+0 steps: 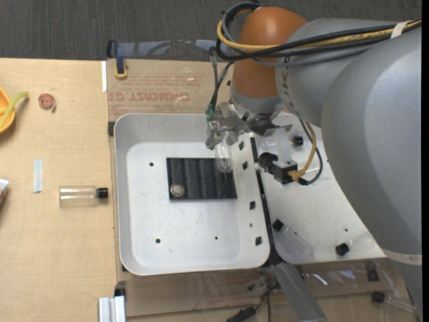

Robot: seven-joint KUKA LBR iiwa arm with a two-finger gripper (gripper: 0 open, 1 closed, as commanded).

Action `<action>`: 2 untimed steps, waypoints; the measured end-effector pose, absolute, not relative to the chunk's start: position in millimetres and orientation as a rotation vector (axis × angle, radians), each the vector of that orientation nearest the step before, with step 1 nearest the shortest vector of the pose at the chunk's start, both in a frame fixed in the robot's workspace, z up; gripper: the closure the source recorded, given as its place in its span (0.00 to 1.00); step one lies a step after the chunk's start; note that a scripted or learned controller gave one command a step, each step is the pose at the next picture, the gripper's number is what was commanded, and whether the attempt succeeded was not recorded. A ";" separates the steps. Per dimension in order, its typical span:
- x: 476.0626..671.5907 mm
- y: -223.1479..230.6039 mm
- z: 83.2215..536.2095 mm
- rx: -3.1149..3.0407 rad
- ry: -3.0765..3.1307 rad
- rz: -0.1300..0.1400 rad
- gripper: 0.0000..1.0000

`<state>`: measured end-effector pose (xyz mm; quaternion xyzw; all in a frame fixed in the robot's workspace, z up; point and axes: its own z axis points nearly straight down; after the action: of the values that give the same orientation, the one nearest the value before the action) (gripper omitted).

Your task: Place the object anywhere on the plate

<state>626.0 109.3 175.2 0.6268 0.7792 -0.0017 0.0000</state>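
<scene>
A black ribbed plate (201, 178) lies flat in the middle of the left white bin (134, 233). A small round silvery object (177, 190) rests on the plate near its lower left corner. My gripper (223, 159) hangs from the orange-banded wrist over the plate's upper right corner, well to the right of the object. Nothing can be made out in the gripper.
The right bin (322, 227) lies mostly under the arm, with small dark bits (342, 249) in it. On the wooden bench to the left lie a clear bottle with a black cap (80, 194), a white strip (37, 176), a pink disc (45, 100) and an orange item (5, 111).
</scene>
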 end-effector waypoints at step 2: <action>579.3 98.4 89.2 2.131 2.317 -0.015 1.00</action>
<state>579.3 98.4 89.2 0.6771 0.7359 -0.0046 -0.0033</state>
